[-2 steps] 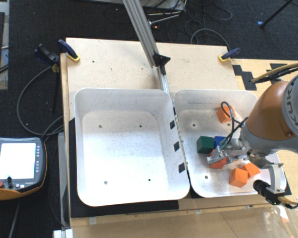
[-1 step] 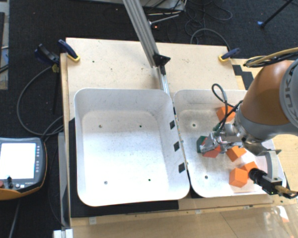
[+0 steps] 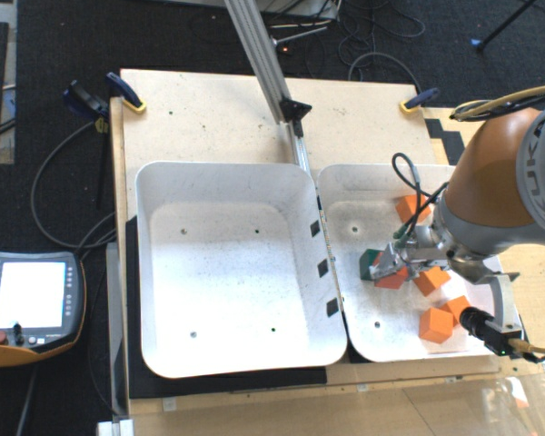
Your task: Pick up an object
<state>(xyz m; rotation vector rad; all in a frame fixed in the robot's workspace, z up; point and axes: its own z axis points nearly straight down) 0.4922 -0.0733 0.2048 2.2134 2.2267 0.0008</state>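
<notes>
Orange block [image 3: 391,280] touches pincer [image 3: 387,266].

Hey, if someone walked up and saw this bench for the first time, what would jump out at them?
The big grey-and-orange arm looming in from the right, its gripper down in the right bin among scattered orange blocks, close to a green object. Next, the left bin beside it, and the teach pendant with its bright screen on the floor at far left.
</notes>
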